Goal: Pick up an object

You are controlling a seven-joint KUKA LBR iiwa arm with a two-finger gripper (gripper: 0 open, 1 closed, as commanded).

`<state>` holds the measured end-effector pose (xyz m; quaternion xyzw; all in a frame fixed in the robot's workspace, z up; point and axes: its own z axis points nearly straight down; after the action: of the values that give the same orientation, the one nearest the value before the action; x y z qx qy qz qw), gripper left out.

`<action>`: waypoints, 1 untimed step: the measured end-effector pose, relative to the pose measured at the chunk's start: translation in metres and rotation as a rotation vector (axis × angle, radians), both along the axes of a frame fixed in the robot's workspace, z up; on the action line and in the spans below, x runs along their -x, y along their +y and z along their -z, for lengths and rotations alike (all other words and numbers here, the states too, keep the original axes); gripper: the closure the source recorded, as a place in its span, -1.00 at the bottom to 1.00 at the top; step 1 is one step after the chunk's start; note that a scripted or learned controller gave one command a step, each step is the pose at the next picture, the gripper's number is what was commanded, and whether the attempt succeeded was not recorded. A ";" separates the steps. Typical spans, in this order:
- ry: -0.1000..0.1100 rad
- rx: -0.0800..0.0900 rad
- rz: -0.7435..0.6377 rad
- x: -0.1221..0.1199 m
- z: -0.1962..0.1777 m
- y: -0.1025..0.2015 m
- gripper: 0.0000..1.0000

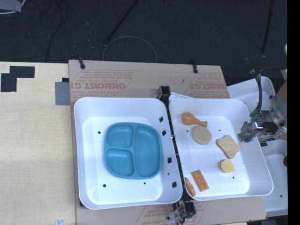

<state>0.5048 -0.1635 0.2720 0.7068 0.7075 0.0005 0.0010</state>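
At the near edge of the right bin (255,184) we find an orange cracker (199,180) beside a small orange stick (189,186). Farther in lies a yellow cube (227,166). Beyond it a slice of toast (228,146) rests near the bin's right wall, the closest piece to the gripper (248,132). The gripper sits at the right rim, just beside the toast but apart from it; nothing shows between its parts, and we cannot tell how it is set. A round beige biscuit (202,135) lies left of the toast, and a drumstick (193,120) lies farthest back. The left bin (89,125) holds a blue divided plate (132,150).
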 end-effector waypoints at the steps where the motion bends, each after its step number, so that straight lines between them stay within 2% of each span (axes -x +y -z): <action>1: 0.004 -0.002 -0.003 -0.008 -0.003 0.051 1.00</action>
<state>0.5127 -0.1128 0.2753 0.7059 0.7083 -0.0002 -0.0008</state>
